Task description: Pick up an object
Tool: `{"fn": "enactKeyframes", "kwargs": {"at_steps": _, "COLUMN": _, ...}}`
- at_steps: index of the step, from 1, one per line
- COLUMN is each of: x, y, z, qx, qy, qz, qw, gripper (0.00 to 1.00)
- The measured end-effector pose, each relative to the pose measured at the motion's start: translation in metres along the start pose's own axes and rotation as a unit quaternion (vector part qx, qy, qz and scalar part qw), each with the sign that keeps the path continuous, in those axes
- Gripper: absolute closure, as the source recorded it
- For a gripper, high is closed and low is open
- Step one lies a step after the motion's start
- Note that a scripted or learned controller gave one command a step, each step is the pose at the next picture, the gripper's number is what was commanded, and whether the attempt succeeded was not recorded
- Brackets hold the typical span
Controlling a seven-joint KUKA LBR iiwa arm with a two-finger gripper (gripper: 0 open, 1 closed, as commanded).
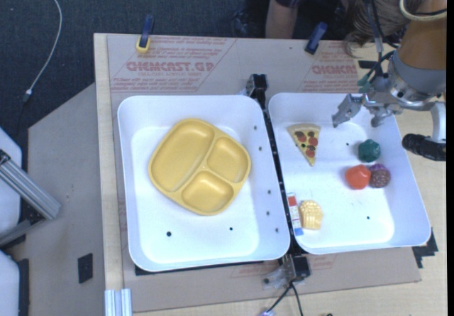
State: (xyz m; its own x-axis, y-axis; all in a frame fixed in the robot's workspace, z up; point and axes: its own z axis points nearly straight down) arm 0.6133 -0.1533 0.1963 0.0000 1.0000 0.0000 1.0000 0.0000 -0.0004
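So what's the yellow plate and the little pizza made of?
The yellow plate looks like smooth moulded plastic: one even colour, soft shine, rounded compartment ridges. The pizza slice seems to be a plastic or rubber toy, with flat painted-looking toppings; which one is hard to tell.

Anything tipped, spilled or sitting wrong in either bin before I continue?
Nothing spilled or broken. One oddity: the corn toy and the small card beside it lie against the right bin's left wall. The yellow tray sits skewed in the left bin.
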Motion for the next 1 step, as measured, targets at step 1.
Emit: {"fn": "enactKeyframes", "kwargs": {"at_steps": 1, "x": 0.0002, "y": -0.0069, "z": 0.0606, "qx": 0.002, "qy": 0.001, "qz": 0.0, "qw": 1.0, "gripper": 0.0}}
